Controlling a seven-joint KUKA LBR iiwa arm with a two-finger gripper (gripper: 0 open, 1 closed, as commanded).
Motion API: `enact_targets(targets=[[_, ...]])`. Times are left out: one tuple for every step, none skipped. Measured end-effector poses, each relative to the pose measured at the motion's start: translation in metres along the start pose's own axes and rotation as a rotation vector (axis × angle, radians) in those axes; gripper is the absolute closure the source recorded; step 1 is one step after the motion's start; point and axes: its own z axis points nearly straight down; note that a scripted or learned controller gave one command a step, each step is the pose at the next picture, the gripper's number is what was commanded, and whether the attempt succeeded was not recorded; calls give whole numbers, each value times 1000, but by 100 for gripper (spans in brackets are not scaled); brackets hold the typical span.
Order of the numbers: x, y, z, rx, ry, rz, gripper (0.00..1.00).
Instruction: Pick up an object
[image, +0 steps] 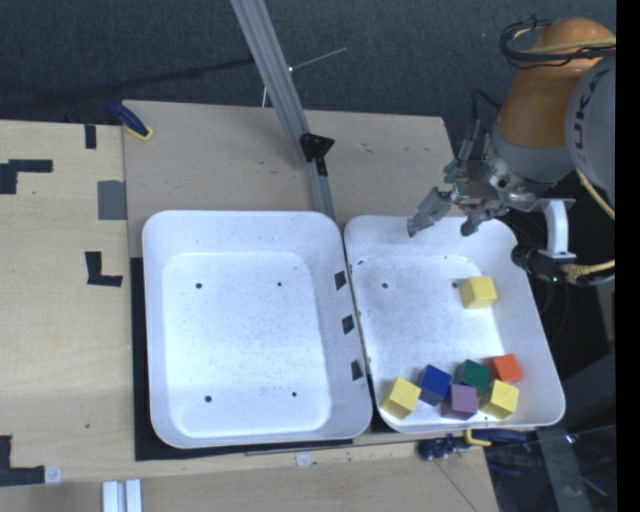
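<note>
gripper (443, 224) spread wide, holding nothing, hovering over right bin (400, 250) far edge.

Blocks (455, 390) cluster at right bin's (400, 250) near edge, apparently touching.

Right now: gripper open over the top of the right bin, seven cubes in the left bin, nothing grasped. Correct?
Not quite: the seven cubes lie in the right bin, not the left bin, as the camera view shows. One yellow cube sits alone; the other six cluster at the near edge. The gripper is open over the right bin's top, holding nothing.
</note>
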Motion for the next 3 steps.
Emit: enact_targets(targets=[[0,0,0,0,0,0,0],[8,0,47,5,-1,1,0],[5,-1,112,7,-1,1,0]])
